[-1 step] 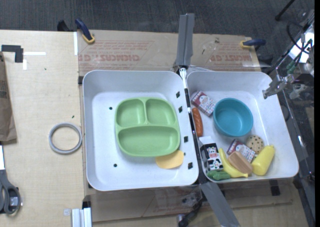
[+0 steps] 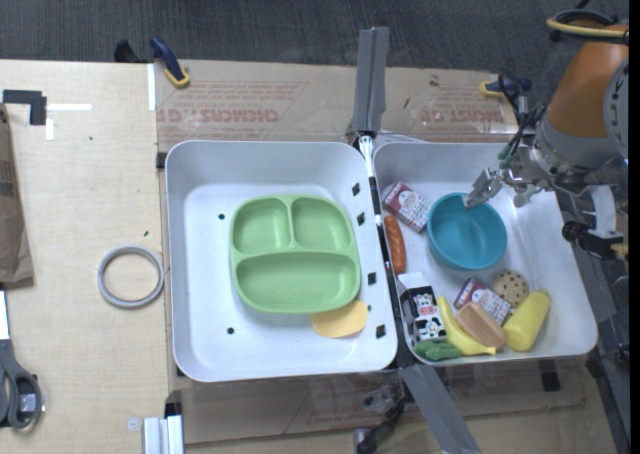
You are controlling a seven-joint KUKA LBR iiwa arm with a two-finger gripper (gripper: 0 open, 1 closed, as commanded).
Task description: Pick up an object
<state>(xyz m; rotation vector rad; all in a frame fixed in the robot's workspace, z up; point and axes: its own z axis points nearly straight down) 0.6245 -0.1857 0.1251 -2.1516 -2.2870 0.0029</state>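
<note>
The grey two-finger gripper (image 2: pixel 487 188), fingers parted and empty, hovers at the rim of a round blue plastic bowl (image 2: pixel 467 232) in the right white bin (image 2: pixel 578 294). This looks like the approach; next, it likely needs lowering over the bowl's rim and closing.

A pale wooden bench (image 2: pixel 90 192) carries two shallow white plastic bins, the left bin (image 2: pixel 185 272) and the right bin (image 2: pixel 570 272), touching side by side. Left of them lies a grey tape ring (image 2: pixel 130 275), with brown cardboard sheets (image 2: pixel 250 102) behind.
</note>
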